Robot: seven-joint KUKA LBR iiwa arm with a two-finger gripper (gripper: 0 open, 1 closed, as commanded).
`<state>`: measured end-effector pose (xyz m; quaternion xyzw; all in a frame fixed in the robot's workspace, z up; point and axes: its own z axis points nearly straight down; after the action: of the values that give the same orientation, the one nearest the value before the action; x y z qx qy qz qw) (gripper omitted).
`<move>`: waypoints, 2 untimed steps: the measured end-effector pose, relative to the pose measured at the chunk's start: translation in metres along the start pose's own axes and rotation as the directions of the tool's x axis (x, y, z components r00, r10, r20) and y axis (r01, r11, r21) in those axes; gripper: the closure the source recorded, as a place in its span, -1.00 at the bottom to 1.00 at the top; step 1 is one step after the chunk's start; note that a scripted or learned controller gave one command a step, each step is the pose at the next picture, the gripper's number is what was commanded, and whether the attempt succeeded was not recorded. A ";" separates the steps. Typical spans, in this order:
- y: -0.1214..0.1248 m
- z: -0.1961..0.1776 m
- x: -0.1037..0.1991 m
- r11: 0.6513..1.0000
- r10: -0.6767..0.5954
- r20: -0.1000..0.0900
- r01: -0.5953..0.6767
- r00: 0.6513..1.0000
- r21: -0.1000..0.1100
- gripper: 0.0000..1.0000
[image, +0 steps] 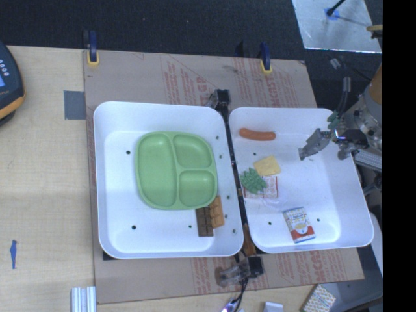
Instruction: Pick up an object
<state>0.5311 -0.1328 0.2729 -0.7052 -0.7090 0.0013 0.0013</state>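
The objects to pick lie in the right bin (351,194), all to the left of and below the gripper (325,142), none touching it. Nearest is a yellow wedge-like piece (267,166), lying down-left of the fingers, with a green leafy toy (253,181) just beside it, resting on a clear packet with red print (272,188). A reddish-orange sausage (257,134) lies further left of the fingers, near the bin's far rim. A small carton with an orange picture (299,224) sits well below the fingers, near the bin's front edge. The gripper hangs over the right part of this bin, reaching in from the right, and one grey finger (313,144) points left and downward; whether the fingers are spread or closed cannot be told, and nothing is seen between them. Well apart to the left, the left bin (110,174) holds a green divided plate (175,169) and a brown chocolate-like bar (210,217) at the plate's lower right. Both bins rest on a cardboard sheet (156,77) on the bench (39,194).
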 end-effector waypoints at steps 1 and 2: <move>0.042 0.086 0.048 1.000 -0.006 -0.001 0.006 1.000 0.005 -1.00; 0.046 0.187 0.041 1.000 0.001 0.000 -0.001 1.000 0.009 -1.00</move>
<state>0.5764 -0.0915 0.0855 -0.7054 -0.7088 0.0042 0.0044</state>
